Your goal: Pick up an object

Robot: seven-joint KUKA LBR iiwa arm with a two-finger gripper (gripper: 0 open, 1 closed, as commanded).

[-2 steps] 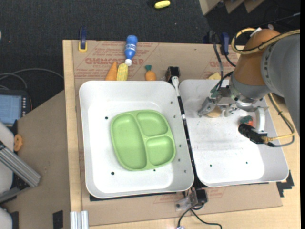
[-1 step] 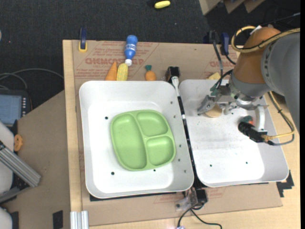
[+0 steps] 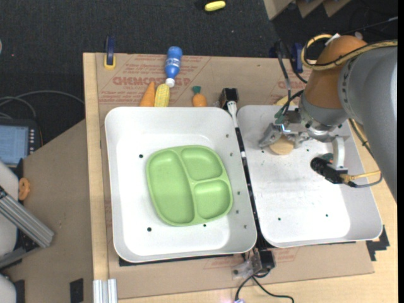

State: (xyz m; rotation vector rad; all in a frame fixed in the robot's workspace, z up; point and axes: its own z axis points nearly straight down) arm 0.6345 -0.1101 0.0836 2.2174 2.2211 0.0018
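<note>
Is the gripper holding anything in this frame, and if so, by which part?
Cannot be told. The gripper is low in the right bin, right at a tan object, but the view does not show the object between its fingers.

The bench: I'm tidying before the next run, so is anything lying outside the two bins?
Yes. A toy bottle, a corn cob and two carrots lie on the cardboard behind the left bin, outside it. A yellow item lies on the dark floor beyond.

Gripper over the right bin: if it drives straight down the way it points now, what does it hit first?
Most likely the tan object just under the gripper, lying on the right bin's floor. Depth is unclear from above.
</note>
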